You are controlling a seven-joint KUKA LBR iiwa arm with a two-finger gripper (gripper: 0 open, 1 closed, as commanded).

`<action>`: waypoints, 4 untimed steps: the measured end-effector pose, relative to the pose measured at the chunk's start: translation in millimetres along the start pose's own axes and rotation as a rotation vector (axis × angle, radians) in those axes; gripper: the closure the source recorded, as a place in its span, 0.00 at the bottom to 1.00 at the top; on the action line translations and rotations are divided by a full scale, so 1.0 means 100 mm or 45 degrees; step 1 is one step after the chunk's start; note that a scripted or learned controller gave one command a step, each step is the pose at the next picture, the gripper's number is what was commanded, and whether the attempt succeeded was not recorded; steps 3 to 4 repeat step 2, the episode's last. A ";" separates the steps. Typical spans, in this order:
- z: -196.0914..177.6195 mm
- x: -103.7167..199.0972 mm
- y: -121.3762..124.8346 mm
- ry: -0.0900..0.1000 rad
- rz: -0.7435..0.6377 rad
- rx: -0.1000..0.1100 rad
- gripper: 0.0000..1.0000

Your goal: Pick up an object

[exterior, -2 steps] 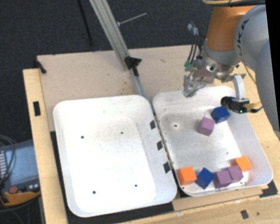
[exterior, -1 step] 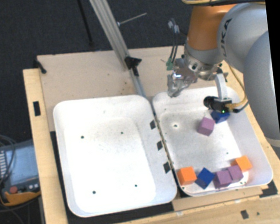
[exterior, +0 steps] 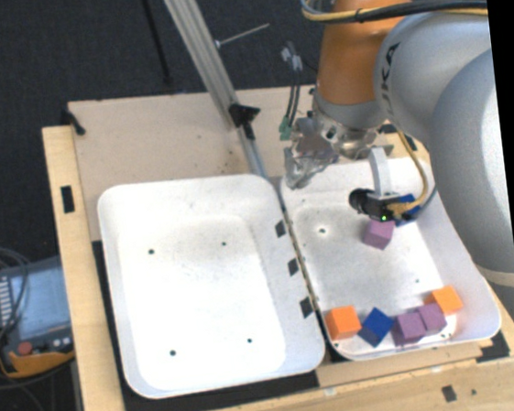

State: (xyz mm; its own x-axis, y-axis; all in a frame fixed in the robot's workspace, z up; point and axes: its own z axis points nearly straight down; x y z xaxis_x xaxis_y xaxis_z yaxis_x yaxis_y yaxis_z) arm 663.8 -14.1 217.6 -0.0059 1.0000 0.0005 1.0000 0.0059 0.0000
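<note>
Gripper [exterior: 303, 169] hangs over the far left corner of the right white plastic bin [exterior: 413, 279], beside the divide between the two bins; whether it is open or shut cannot be told. A small purple cube [exterior: 377, 232] lies alone near the middle of that bin, well apart from the gripper. Along the bin's near edge sit an orange cube [exterior: 343, 321], a blue cube [exterior: 376, 325], two purple cubes [exterior: 419, 323] touching, and another orange cube [exterior: 447, 299].

Blocks [exterior: 395, 322] crowd the right bin's [exterior: 336, 255] near edge.
</note>
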 end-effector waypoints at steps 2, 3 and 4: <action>-0.27 1.06 -0.19 0.002 -0.003 -0.003 1.00; -0.27 1.06 -0.19 0.002 -0.003 -0.003 1.00; -0.27 1.06 -0.19 0.002 -0.003 -0.003 1.00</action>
